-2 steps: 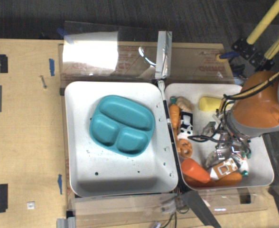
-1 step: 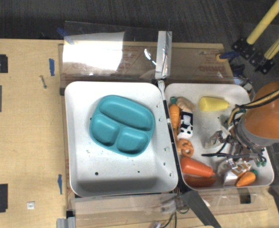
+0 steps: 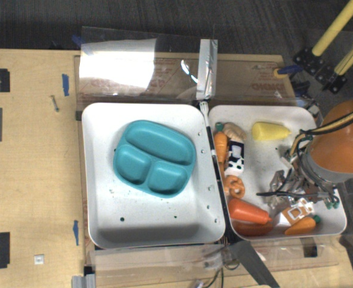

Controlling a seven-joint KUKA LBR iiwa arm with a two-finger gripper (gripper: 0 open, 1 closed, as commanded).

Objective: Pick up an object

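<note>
**Gripper low in right bin, finger state unclear**

Camera view: two white bins side by side on the tabletop (image 3: 26,161). Left bin (image 3: 98,221) holds a teal divided plate (image 3: 154,156), three compartments, lying flat a bit above the bin's centre.

Right bin (image 3: 266,155) holds the clutter. Along its left wall, top to bottom: a small orange carrot-like piece (image 3: 221,146), a black-and-white toy (image 3: 235,156), a small orange pretzel-shaped piece (image 3: 235,186), then a large red-orange carrot (image 3: 248,211) lying near the bottom left corner. A yellow wedge (image 3: 269,131) sits near the top, well apart from the rest. A smaller orange carrot (image 3: 302,224) lies at the bottom right, just beside a white-and-orange tag.

Arm comes in from the right, orange band (image 3: 343,149) over the bin's right edge. Gripper (image 3: 287,194) is down in the lower right of the bin, between the large carrot and the smaller one. Dark linkage and wires clutter it; cannot tell whether it's apart or together, nothing visibly clamped.
</note>
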